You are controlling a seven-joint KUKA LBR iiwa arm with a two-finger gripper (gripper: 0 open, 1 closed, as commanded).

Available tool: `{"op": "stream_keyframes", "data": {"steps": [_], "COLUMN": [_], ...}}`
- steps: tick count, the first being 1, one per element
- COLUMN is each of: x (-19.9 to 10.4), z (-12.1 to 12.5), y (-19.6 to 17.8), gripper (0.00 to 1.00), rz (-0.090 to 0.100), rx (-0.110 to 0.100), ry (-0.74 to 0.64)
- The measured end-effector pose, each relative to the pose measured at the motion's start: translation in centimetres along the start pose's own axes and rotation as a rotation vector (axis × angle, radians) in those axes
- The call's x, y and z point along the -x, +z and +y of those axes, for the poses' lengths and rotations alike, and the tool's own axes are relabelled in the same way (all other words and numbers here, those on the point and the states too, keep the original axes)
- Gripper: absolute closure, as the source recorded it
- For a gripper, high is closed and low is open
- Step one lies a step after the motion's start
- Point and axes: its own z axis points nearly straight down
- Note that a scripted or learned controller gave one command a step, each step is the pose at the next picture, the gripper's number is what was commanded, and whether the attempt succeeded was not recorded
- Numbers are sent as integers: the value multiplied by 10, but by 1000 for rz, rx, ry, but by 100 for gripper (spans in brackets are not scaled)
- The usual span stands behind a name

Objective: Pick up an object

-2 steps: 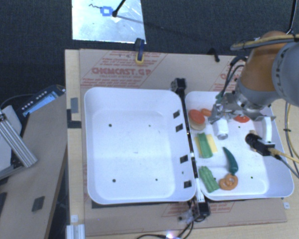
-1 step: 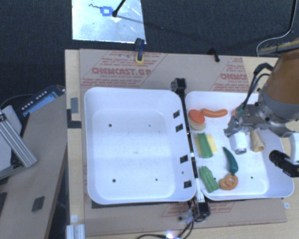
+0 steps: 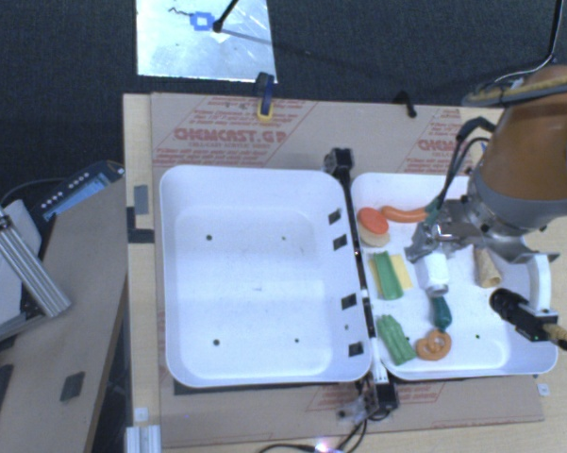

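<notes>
My gripper [image 3: 434, 243] hangs low over the middle of the right bin [image 3: 519, 357]. Just below it lies a white cylinder [image 3: 437, 271] with a teal piece [image 3: 441, 310] at its near end; whether the gripper touches it I cannot tell. To the gripper's left are an orange carrot-like piece [image 3: 404, 215] and an orange-red round thing [image 3: 373, 222]. A green strip [image 3: 387, 275] and a yellow piece [image 3: 403, 275] lie further forward. A tan cork-like piece [image 3: 489, 271] sits to its right. A green lump [image 3: 394, 339] and an orange ring [image 3: 434, 345] rest near the front wall.
The left bin [image 3: 184, 281] stands beside the right one, with a black clipped divider [image 3: 356, 253] between them. The arm's orange band [image 3: 533, 144] looms over the right bin's far right corner. Cardboard [image 3: 292, 130] lies under both bins.
</notes>
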Motion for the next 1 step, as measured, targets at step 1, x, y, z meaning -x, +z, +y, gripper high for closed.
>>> {"op": "stream_keyframes", "data": {"steps": [1], "x": [-21], "z": [-22], "y": [-10], "gripper": [100], "rz": [0], "rx": [-2], "ry": [2]}}
